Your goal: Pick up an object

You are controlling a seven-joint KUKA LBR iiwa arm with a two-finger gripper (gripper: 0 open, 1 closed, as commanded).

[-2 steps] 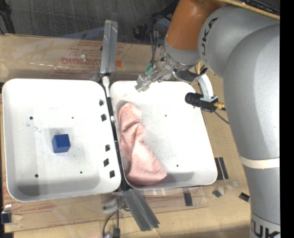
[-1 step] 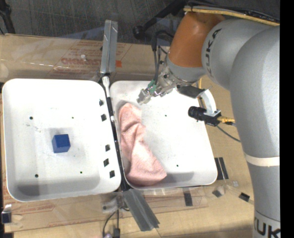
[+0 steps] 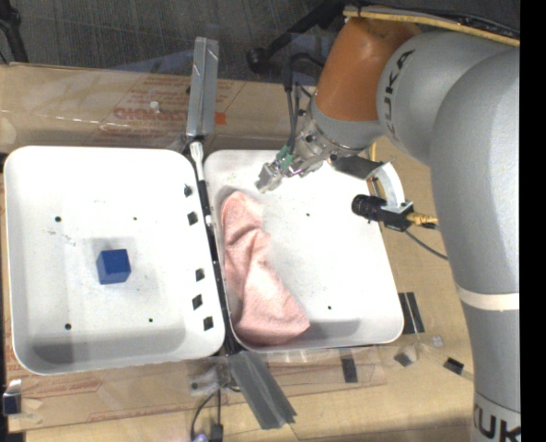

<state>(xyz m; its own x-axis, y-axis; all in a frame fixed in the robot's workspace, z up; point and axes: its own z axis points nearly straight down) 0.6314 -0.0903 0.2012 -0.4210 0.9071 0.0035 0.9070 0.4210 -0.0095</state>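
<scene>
Pink cloth (image 3: 257, 274) hugs the right bin's (image 3: 369, 274) left wall; fingers' (image 3: 271, 179) state unclear, above its top edge.

The brown bench (image 3: 88, 109) carries 2 shallow white bins side by side, touching along a dark divider. The left bin (image 3: 33, 247) and the right bin (image 3: 365, 274) both rest flat on it.

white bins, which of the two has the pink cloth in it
The right-hand shallow white bin, under the claw. The crumpled pink cloth lies along its left wall; the left-hand white bin holds a small blue cube.
</scene>
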